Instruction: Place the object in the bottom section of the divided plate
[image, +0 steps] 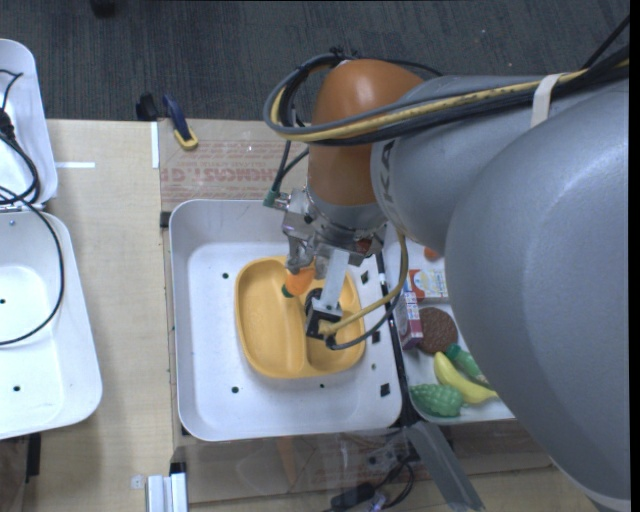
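1. Orange object (293, 287) sits at the upper rim of the yellow divided plate (262, 322), half hidden beneath the pincer (299, 266). Whether the pincer is clenched or released: cannot tell.
2. Arm (520, 200) cuts off the banana (460, 378).
3. Open floor of the white bin (205, 340) lies left of and below the plate.

Grey arm (540, 230), orange band (352, 120) above wrist
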